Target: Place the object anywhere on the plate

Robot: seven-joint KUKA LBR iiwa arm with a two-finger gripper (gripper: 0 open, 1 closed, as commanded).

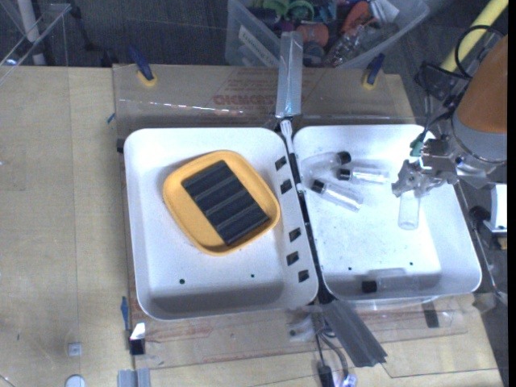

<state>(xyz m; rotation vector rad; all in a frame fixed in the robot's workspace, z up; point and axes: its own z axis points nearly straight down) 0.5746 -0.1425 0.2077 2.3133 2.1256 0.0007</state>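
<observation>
A yellow square plate (179, 208) with a black ridged centre lies tilted in the left bin (149, 256). My gripper (413, 185) hangs over the right side of the right bin (451, 264). A clear plastic vial (409, 212) points straight down from between its fingers, which are shut on the vial's top end. The vial sits above the bin floor, well right of the plate, with the divider between the bins in the way.
Two or three more clear vials with black caps (348, 172) lie in the upper left of the right bin. A raised divider with black clips (292, 216) separates the bins. A clear tub of colourful toys (322, 6) stands behind the bench.
</observation>
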